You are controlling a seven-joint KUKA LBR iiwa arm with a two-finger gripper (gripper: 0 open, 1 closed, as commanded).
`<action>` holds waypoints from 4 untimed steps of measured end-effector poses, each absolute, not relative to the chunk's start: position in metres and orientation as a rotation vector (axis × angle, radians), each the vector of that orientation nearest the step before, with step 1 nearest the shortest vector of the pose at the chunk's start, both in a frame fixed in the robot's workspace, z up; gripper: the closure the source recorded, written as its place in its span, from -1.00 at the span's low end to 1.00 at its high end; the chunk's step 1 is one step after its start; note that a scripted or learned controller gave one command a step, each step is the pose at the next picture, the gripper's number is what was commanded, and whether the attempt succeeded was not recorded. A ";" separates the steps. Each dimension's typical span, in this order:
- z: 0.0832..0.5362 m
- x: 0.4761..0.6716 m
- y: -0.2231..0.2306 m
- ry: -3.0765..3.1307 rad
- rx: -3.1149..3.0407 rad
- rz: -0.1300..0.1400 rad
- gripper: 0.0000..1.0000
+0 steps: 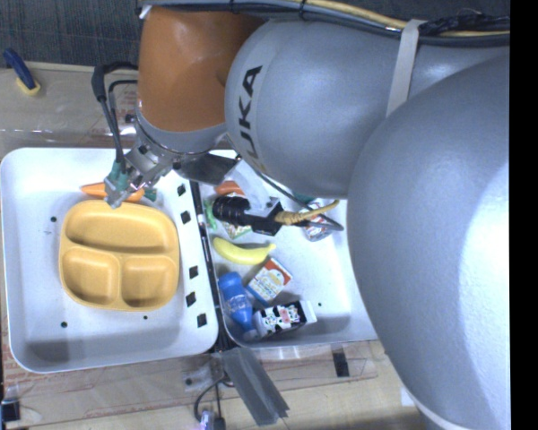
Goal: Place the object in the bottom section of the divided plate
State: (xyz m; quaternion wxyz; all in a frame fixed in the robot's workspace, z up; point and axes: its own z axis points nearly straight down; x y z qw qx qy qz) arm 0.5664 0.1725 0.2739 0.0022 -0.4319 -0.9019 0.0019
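A yellow divided plate [118,251] lies in the left bin [27,240], with one wide section at the top of the view and two smaller ones below it; all sections look bare. An orange, carrot-like object [93,188] lies on the bin floor just beyond the plate's upper rim. My gripper [118,186] is down right at this orange object and covers its middle. The arm's orange band and grey body hang over the bench above it.
The right bin [336,280] holds a banana [242,252], a blue bottle [233,299], a small juice carton [269,283], a black-and-white box [283,317], a silvery packet [321,231] and an orange-white packet [231,189]. The arm hides much of that bin.
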 end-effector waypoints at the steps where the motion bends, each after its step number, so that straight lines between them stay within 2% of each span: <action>1: 0.267 0.540 0.184 -2.871 -1.267 0.005 1.00; 2: 0.276 0.541 0.184 -2.871 -1.263 0.008 1.00; 3: 0.293 0.561 0.161 -2.997 -0.944 0.002 1.00; 4: 0.263 0.535 0.167 -3.124 -0.319 0.003 1.00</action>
